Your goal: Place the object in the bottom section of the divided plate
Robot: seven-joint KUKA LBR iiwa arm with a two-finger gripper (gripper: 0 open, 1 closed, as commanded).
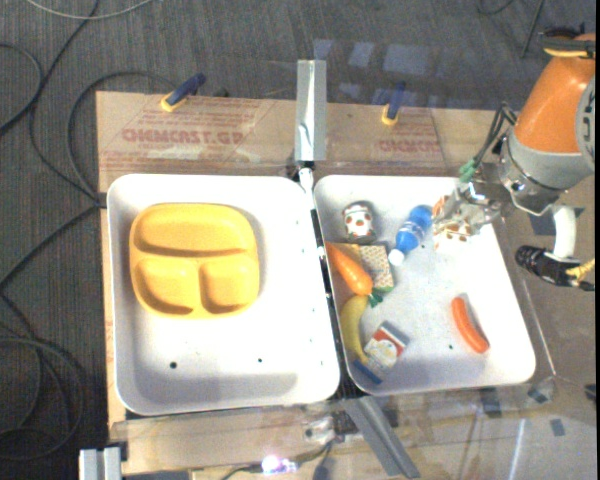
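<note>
Grey carpet, wooden surface, two bins. Our pincer (460, 213) hovers at the right bin's far corner, finger state unclear. Blue bottle (412, 230) lies just left; yellow divided plate (195, 258) sits far left.

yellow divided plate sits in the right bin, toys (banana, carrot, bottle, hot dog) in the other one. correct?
Not quite. The camera view shows the yellow divided plastic plate in the left white bin; the yellow banana, orange carrot, blue bottle and orange hot dog are in the right bin.
</note>
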